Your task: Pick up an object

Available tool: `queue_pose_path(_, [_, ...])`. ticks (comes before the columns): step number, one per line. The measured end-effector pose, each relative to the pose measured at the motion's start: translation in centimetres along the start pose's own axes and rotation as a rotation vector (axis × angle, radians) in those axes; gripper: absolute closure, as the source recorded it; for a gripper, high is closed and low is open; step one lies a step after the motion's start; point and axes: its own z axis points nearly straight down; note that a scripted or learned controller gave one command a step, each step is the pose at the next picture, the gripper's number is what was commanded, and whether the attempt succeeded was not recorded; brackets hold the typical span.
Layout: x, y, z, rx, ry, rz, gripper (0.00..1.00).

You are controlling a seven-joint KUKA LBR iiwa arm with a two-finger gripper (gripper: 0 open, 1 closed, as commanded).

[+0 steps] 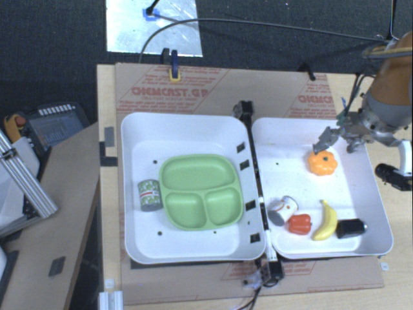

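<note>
1. The arm [387, 89] enters from the right and hangs over the upper right part of the right bin [368, 192].
2. The gripper [337, 138] points down and to the left, its tip just above the orange pumpkin-shaped toy [322, 163]. Whether the fingers are spread or closed I cannot tell at this sharpness, and nothing is seen clamped between them.
3. The orange pumpkin-shaped toy rests on the floor of the right bin, in its upper half, apart from the other things there.
4. Along the lower edge of the right bin lie four things in a loose row: a white and grey cup-like item [282, 210] at the left, a red pepper toy [299, 224] touching or just beside it, a yellow banana [326, 221] standing on a slant to the right of the pepper, and a black block [350, 228] just beside the banana's lower end.
5. The left bin [139, 173] holds a green divided tray [199, 192] with three compartments, lying near the middle.
6. A small can [149, 194] with a green and white label stands just beside the tray's left edge, inside the left bin.
7. Both bins sit side by side on a cardboard sheet [213, 86] on the worktop [71, 192].
</note>
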Motion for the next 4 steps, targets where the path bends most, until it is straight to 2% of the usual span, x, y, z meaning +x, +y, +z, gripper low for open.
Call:
queue_pose_path(1, [0.0, 0.3, -0.8, -0.012, -0.002, -0.003, 0.0])
queue_pose_path(2, [-0.1, 0.5, 5.4, -0.009, -0.002, -0.001, 0.0])
queue_pose_path(3, [-0.1, 0.6, 10.0, -0.01, -0.002, -0.001, 0.0])
queue_pose_path(4, [-0.1, 0.8, 8.6, -0.016, -0.003, -0.002, 1.0])
